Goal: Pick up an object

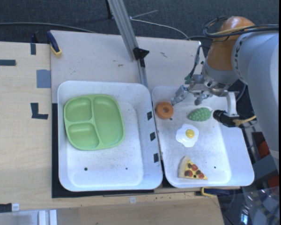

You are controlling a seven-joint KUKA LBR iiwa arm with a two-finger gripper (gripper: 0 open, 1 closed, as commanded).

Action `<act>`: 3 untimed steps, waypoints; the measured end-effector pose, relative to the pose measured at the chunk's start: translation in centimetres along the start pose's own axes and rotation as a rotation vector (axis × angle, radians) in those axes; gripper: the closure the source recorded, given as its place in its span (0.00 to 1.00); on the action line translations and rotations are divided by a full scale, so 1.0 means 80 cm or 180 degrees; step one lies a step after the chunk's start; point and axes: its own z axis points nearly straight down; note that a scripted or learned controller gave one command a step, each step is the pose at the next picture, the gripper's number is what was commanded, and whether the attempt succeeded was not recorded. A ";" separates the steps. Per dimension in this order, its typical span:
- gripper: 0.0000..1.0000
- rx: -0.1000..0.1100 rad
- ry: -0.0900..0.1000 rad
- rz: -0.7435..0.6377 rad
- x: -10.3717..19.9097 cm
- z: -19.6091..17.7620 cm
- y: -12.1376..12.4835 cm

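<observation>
The table (98, 55) is pale and carries two shallow white bins side by side. The arm (255, 55), grey with an orange band, reaches in from the right and hangs over the far end of the right bin. The left bin (103, 172) holds a green plate (93, 122) with three compartments, lying flat toward its left and far side. The right bin (225, 165) holds four toy foods, all apart from one another. A slim metal pole (124, 25) slants down from the top to the far edge between the bins. The jaws (193, 93) sit low over the far part of the right bin, above and between the doughnut and the green leaf shape; how wide they stand cannot be told, and nothing can be seen between them. The pizza slice (191, 168) lies near the bin's front edge. The fried egg (188, 135) rests in the middle of the bin. The green leaf shape (199, 114) lies just beyond the egg, under the wrist. The doughnut (164, 110) sits at the bin's left wall, close to the jaws but not touching them
</observation>
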 end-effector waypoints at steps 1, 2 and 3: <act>0.00 -0.0027 -0.0003 0.0006 0.000 0.062 0.002; 1.00 -0.0029 -0.0002 -0.0004 0.001 0.046 0.003; 1.00 -0.0032 0.0004 0.0000 0.013 -0.018 0.010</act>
